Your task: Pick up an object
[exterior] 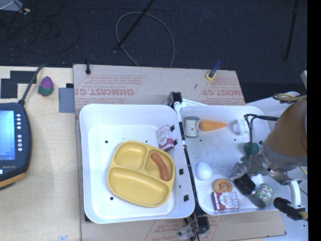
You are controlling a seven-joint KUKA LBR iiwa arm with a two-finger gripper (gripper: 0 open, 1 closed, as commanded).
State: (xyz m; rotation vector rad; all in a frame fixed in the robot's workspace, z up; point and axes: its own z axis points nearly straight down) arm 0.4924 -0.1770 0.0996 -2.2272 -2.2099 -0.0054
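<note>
We saw the arm [288,134] low over the right bin [220,212], its gripper [244,179] down among the clutter at that bin's near right. Whether the fingers were apart or together we could not tell; nothing showed between them, so we judged the pick not yet made.

In the left bin [95,134] lay a yellow divided plate [140,173] bearing a sausage [160,165], with a small printed packet [165,136] at the plate's far edge.

Candidates near the gripper: a green-labelled can [262,193] just beside it, a small red-and-white box [225,201], a bagel-like ring [222,186] touching the box, a white egg-like ball [204,170]. These crowded close, risking a bad grasp. Farther off: a carrot [212,126] and a little tin [191,126].
</note>
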